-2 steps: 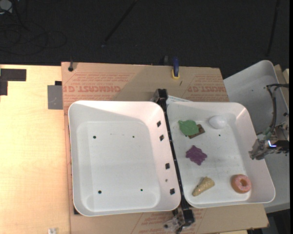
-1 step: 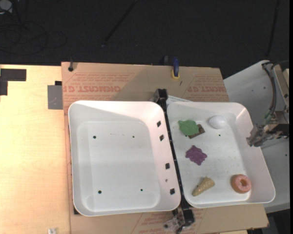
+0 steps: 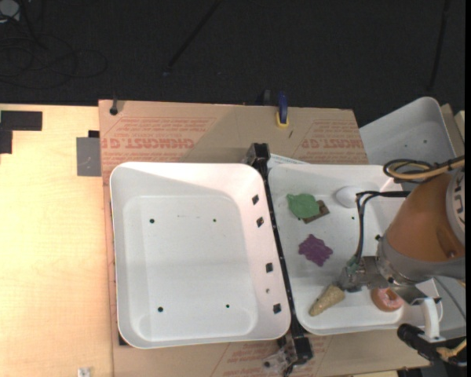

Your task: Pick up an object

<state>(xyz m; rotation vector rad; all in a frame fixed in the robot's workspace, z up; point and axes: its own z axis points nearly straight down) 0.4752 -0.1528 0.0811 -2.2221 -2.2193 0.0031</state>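
My hand (image 3: 352, 277) is low in the right bin (image 3: 341, 327), near its front edge, just beside the wide end of the tan cone (image 3: 326, 299). I cannot tell how my hand is set, and nothing shows clearly gripped. The cone lies tilted, tip toward the front left corner. To do this well I should centre over its thicker end, since the taper will likely slip. The purple piece (image 3: 315, 250) sits mid-bin, the green piece (image 3: 303, 206) nearer the back edge, a pink ring (image 3: 387, 298) by the front right corner.
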